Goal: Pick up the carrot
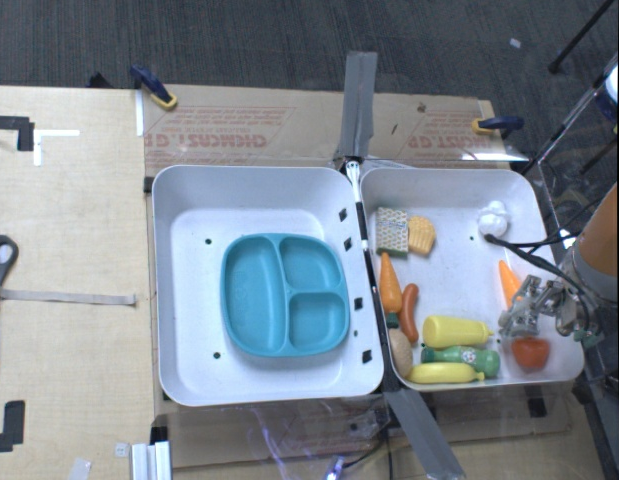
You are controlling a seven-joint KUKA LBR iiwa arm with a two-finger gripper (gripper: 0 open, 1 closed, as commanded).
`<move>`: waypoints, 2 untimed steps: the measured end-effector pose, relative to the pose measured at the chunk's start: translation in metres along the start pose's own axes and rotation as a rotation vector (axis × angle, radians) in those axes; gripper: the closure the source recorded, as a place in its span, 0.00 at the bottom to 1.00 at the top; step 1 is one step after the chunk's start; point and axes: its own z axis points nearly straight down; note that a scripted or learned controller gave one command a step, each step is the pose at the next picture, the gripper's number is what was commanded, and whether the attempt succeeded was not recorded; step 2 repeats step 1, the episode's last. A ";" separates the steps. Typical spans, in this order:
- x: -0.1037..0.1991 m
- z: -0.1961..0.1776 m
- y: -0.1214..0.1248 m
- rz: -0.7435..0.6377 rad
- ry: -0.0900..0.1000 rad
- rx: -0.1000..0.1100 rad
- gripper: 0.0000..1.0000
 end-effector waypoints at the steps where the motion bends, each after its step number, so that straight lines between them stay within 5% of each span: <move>1: 0.000 0.000 0.000 0.000 0.000 0.000 0.00; 2: 0.000 0.000 0.000 0.000 0.000 0.000 0.00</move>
